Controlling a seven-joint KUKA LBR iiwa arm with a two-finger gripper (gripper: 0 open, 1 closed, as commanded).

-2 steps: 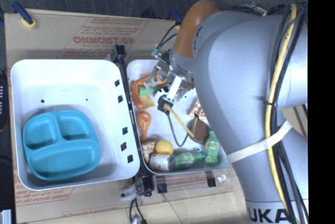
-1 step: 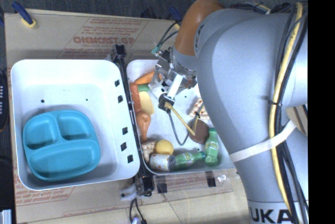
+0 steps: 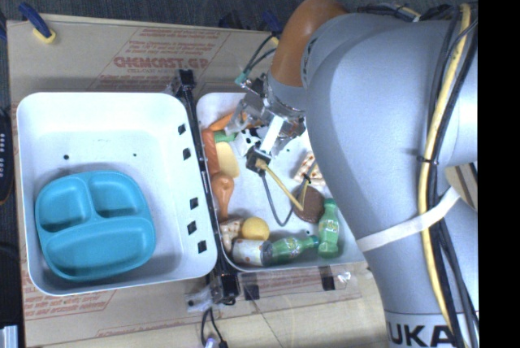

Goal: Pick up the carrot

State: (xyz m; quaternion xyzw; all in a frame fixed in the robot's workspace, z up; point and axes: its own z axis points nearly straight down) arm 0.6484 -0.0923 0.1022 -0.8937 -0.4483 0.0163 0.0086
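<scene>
Evidently we hang the gripper (image 3: 258, 127) over the far end of the right bin (image 3: 218, 104) because the carrot (image 3: 210, 148) lies just beside it along the bin's left wall, though we cannot tell whether it is open or closed.

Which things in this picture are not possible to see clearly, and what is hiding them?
Right bin: camera view, its right side is covered by the grey arm.
Carrot: camera view, top end too blurred to separate from clutter beside the hand.
Brown item: camera view, partly under the arm, too small to name.
</scene>
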